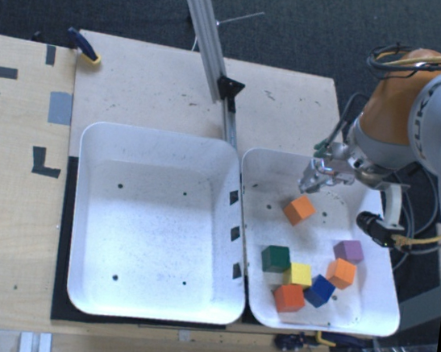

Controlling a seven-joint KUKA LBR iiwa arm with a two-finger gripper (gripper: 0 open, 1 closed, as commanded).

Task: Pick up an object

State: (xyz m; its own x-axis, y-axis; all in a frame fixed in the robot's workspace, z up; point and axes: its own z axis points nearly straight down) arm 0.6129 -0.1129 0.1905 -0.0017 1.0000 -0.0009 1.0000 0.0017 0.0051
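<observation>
My gripper (pixel 315 182) hangs over the back of the right bin (pixel 364 313), just above and right of an orange cube (pixel 299 210) that lies tilted on the bin floor. Nothing shows between the fingers. Toward the bin's front lie a green cube (pixel 276 258), a yellow cube (pixel 300 274), a red-orange cube (pixel 289 298), a blue cube (pixel 320 291), a second orange cube (pixel 341 273) and a purple cube (pixel 348 250).
The left bin (pixel 92 194) stands beside the right one, their walls touching at the middle. A slanted metal rail (pixel 208 31) runs from the top edge down to the bins' junction. Black cables (pixel 392 232) hang by the right bin's right rim.
</observation>
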